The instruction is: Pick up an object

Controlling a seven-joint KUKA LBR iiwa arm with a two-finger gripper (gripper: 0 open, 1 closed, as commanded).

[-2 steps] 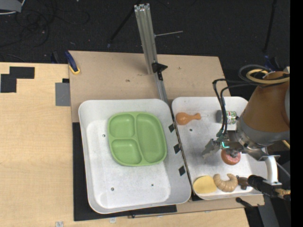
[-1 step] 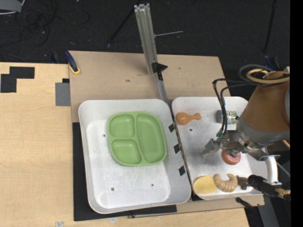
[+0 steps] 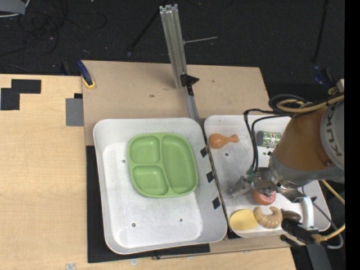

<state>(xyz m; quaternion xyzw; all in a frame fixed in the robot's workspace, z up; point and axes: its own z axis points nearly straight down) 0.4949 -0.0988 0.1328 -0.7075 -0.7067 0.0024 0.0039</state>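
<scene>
While I hover low in the frame's lower right, my jaws (image 3: 254,185) sit above a pink toy (image 3: 264,196); their opening I cannot tell.

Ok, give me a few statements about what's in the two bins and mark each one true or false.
1. The green divided plate lies in the left bin. True.
2. The orange drumstick-shaped toy sits on the plate. False: it lies in the right bin, near its far left corner.
3. The yellow object is at the right bin's near edge. True.
4. The gripper hangs over the left bin. False: it is over the right bin, beside a pink object.
5. The plate has three compartments. True.
</scene>
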